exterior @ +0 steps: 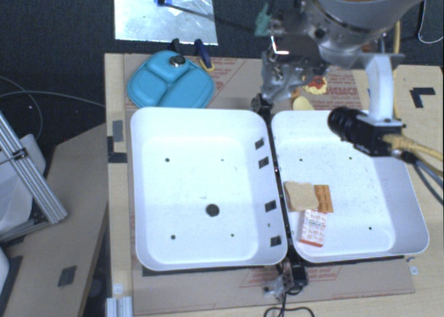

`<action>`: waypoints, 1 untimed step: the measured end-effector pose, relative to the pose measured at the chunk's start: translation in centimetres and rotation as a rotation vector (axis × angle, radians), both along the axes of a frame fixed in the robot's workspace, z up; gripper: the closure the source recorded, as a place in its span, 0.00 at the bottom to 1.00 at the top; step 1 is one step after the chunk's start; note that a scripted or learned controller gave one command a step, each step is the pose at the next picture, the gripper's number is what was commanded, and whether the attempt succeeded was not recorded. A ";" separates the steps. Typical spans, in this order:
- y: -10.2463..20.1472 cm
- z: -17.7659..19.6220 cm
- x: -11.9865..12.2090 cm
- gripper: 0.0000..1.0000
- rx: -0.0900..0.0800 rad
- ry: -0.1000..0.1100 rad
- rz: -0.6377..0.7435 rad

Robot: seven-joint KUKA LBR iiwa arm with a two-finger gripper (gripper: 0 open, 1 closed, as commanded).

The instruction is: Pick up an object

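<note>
you cannot tell how the gripper [277,90] stands; it is a dark blur at the far edge between the two bins. right bin [388,239] holds three things near its left wall: tan pad [300,195], orange wafer [323,198], red-white packet [314,229]. left bin [149,239] holds one dark disc [212,210].

No text can be read. A small red and white packet [314,229], lower right of the frame, carries print too small to make out.
</note>
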State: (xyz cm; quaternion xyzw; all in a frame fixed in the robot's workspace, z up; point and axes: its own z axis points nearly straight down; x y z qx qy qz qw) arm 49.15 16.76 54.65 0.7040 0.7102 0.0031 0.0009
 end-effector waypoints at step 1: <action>-10.6 -1.2 5.2 1.00 -0.005 0.003 -0.018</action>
